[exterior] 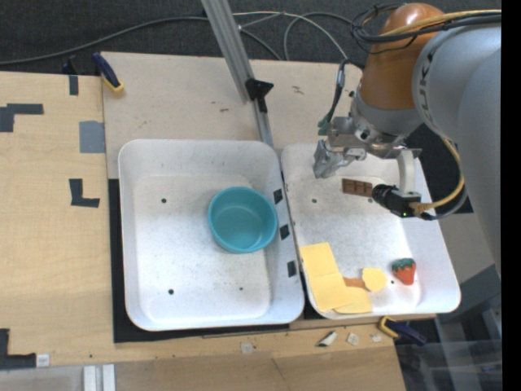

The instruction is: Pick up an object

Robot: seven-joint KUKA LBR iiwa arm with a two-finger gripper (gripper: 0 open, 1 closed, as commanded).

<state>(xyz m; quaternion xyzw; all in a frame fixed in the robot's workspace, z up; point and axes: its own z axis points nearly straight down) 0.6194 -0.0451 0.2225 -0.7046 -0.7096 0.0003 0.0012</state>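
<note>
The gripper (328, 163) is seen over the right bin's (423, 243) far left corner, fingers narrow and holding nothing; the brown block (356, 188) just right is judged light, stiff, best pinched across its short sides.

Two white bins sit side by side on the desk (49, 243). The left bin (146, 218) holds a teal bowl (242, 219), upright, a little right of its middle. The right bin (431, 292) holds yellow slabs (327, 279) at its near left corner, a small yellow piece (374, 279) just beside them, a red strawberry-like toy (404, 270) near the right wall, and a brown bar (356, 187) toward the far end. The arm (456, 63) reaches in from the right; its gripper (328, 163) hangs over the right bin's far left corner, near the brown bar but apart from it. A metal pole (228, 39) slants up from between the bins. Cables (269, 27) trail behind the desk.
</note>
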